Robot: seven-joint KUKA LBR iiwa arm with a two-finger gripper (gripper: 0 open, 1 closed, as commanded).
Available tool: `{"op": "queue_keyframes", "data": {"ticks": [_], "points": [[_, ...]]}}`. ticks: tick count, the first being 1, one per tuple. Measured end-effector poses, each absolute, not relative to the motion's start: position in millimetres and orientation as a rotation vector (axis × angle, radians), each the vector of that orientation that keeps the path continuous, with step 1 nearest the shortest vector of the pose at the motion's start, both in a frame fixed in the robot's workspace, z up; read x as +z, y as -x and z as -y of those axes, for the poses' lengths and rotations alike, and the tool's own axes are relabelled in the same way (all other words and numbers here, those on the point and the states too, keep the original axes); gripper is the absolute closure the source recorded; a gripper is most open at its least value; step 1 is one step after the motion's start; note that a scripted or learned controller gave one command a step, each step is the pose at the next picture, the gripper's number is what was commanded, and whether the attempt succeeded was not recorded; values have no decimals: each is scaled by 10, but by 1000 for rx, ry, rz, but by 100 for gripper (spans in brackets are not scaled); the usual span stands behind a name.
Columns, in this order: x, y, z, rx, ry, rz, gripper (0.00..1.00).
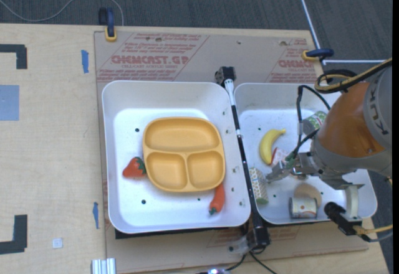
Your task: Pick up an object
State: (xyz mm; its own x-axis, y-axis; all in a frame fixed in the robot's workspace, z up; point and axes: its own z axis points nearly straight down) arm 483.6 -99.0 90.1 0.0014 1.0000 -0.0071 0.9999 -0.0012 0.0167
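Yellow banana lies in the right bin, just up and left of the hand, which hangs low over the bin floor from under the orange-banded wrist. Whether the hand is spread or closed I cannot tell from here; the metal parts blur together, and nothing shows plainly caught in it. Close around it sit a small cup-like thing lying on its side, a pale rounded piece touching it, and a patterned strip along the bin's left wall. The left bin holds a yellow divided plate, a strawberry and a carrot. To my eye the banana is the fairest target: it lies apart from the rest. I'd centre over its middle and close across the narrow width.
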Motion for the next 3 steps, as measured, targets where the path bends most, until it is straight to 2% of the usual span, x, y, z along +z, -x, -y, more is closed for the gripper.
{"op": "queue_keyframes", "data": {"ticks": [3], "points": [[899,-4836,973,9,-2211,-2205,0]]}}
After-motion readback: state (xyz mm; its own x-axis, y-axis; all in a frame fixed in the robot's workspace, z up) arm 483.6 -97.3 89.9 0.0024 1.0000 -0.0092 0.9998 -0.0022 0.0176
